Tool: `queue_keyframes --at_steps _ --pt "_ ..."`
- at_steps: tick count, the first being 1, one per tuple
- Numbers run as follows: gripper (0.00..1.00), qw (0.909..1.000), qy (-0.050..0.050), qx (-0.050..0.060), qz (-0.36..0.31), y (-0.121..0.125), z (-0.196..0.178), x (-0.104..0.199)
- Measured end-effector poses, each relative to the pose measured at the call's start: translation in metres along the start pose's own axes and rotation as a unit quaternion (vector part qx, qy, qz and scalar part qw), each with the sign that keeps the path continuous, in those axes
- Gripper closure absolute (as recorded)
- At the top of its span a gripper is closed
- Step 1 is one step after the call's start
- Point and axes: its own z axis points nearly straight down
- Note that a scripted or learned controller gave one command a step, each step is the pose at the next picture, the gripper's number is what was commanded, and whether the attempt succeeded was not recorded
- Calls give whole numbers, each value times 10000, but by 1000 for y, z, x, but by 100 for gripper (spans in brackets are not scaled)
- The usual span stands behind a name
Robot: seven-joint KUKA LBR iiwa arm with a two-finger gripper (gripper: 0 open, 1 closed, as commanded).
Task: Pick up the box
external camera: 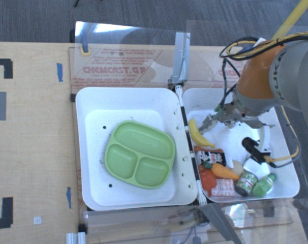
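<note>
Box [214, 173] is the landmark here: a flat red, white and black carton lying on the floor of the right bin [288, 184], near the wall it shares with the left bin [88, 151]. A carrot [224, 171] lies across the box, a red pepper-like piece [206, 179] rests on its near-left part, and a banana [198, 134] sits just beyond its far edge. To the right of the box stand a small can [246, 182] and a green bottle [264, 184], touching each other. A green divided plate [140, 154] lies well to the left of the box, in the left bin.

The gripper [209, 124] hangs beyond the far edge of the box, just above and beside the banana's far end, with the grey and orange arm [268, 78] behind it. Its two fingers look slightly parted, with nothing between them.

As a judgement, the task is at its start: the box lies flat in the bin, unlifted and untouched, partly covered by the carrot and the pepper. What is left is nearly everything: bringing the gripper over the box, closing on an edge that the clutter leaves free, and lifting. The toys lying on it may slide or spoil the grasp.
</note>
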Motion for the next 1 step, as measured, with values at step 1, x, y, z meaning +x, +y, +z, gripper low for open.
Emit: queue_keyframes --at_steps 1 --pt "0 9978 -9 -16 660 53 7 -12"
